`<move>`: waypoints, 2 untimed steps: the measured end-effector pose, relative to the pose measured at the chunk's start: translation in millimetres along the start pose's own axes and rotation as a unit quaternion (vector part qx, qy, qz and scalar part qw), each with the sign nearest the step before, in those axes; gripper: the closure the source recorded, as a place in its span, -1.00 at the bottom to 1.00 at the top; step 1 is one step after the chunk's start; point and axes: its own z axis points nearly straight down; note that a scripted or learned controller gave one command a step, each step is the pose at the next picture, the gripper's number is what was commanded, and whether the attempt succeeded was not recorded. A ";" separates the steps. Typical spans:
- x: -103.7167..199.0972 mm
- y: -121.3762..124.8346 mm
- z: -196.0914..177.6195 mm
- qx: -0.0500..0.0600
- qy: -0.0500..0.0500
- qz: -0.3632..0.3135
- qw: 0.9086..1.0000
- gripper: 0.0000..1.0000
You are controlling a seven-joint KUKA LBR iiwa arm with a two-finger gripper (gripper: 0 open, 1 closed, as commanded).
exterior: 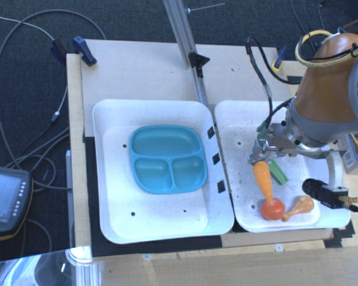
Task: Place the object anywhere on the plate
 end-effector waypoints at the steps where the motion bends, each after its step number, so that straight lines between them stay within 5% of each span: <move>1: 52.0 -6.3 15.5 0.001 0.000 0.000 1.000 1.00; 2: 99.4 1.7 22.6 -0.001 -0.001 0.001 1.000 1.00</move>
